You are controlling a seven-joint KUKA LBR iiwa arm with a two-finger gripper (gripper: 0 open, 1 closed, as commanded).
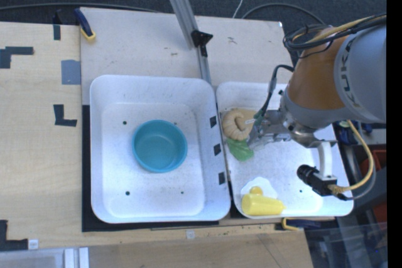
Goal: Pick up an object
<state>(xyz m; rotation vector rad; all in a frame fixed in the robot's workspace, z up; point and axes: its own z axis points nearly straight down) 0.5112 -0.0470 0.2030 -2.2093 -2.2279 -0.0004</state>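
Surface (144, 50): pale board, carrying two shallow white bins side by side; light wood panel with dark tape marks to its left.

Arm (342, 81): grey with an orange band, enters from the right and covers the upper right part of the right bin. Cables loop over and around it.

Left bin (107, 154): holds one teal bowl (160, 145), upright, sitting a little left of the bin's centre, well apart from the walls.

Right bin (295, 194): holds three small items. A metal pole (182, 6) slants down from the top of the view and ends at the seam between the two bins.

Hand (256, 134): sits low over the upper left area of the right bin, pointing toward the dividing wall. Fingers are down among the items there; whether they are spread or closed I cannot tell, the wrist body and shadow hide the gap.

Tan ring-shaped object (235, 123): looks like a doughnut or bagel toy, lies near the bin's left wall, just beside the hand's tips, possibly touching them.

Green object (240, 149): small, soft-looking, lies just below the tan ring and under the hand's tip; contact uncertain.

Yellow object (260, 204): lies on a white flat piece at the bin's near edge, well apart from the hand.
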